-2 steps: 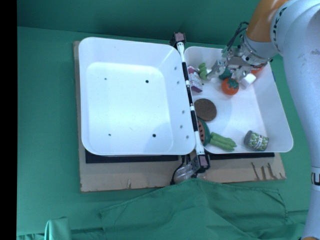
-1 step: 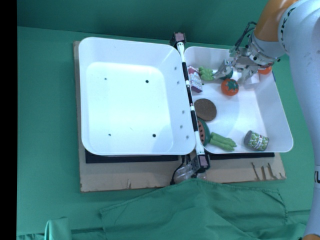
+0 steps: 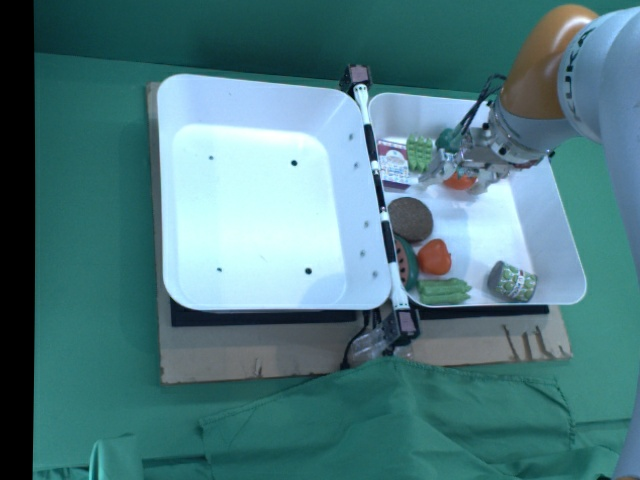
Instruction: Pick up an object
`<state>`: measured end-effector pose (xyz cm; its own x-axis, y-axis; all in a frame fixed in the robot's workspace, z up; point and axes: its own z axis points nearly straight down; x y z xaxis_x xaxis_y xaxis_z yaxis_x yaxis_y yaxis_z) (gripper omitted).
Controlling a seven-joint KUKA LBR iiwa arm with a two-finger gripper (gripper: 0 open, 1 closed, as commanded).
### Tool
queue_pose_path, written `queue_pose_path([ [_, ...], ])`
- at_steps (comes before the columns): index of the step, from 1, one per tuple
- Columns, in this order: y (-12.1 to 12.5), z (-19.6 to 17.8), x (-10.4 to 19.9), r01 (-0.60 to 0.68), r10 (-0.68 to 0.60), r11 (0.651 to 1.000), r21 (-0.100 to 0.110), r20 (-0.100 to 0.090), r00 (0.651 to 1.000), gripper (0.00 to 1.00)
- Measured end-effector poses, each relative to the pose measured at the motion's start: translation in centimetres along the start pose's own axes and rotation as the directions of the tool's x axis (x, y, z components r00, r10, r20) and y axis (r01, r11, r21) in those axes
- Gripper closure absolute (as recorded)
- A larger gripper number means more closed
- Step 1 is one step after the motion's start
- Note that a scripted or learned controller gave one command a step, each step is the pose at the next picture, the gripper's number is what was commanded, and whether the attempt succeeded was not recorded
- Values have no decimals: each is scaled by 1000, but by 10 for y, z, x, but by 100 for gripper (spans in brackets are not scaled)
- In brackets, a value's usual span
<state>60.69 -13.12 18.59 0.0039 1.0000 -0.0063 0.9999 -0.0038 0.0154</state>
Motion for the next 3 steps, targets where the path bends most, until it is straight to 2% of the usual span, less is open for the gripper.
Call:
queue_pose_path([
  [1,84,5,-34,12,-11,999,49,-14,1000,0],
  [2,81,-71,-58,0,0,1000,1,0,1000,0],
  [3,92,-6,-57,1,-1,1000,12,-2,1000,0],
])
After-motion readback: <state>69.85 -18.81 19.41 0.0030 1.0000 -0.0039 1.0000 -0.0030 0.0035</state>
